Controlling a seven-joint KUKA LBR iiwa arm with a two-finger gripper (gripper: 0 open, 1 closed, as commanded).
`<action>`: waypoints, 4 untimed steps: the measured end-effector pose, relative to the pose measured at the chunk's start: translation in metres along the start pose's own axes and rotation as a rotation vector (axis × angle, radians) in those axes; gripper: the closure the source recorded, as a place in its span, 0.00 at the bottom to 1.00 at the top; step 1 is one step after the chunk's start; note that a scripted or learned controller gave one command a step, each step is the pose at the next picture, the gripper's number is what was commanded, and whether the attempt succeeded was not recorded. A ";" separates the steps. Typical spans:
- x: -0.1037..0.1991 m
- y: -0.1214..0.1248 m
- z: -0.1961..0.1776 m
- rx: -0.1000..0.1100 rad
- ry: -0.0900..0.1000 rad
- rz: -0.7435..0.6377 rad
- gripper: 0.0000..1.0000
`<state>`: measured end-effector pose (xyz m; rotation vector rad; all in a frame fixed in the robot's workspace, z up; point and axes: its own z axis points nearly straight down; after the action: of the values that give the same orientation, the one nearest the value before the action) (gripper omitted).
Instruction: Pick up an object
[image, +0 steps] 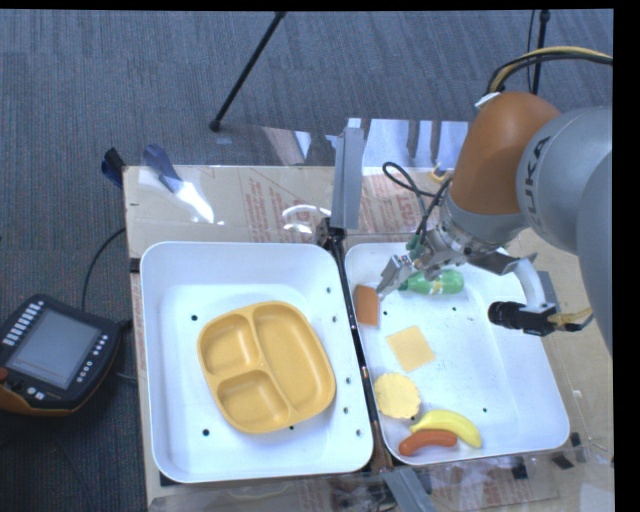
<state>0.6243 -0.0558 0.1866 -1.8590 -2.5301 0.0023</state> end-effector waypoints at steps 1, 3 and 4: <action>-0.083 -0.007 0.060 0.005 0.001 -0.085 0.00; -0.038 -0.075 0.102 0.004 0.004 -0.150 0.00; -0.039 -0.073 0.091 0.001 0.003 -0.148 1.00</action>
<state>0.5659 -0.1148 0.0959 -1.6656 -2.6576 -0.0003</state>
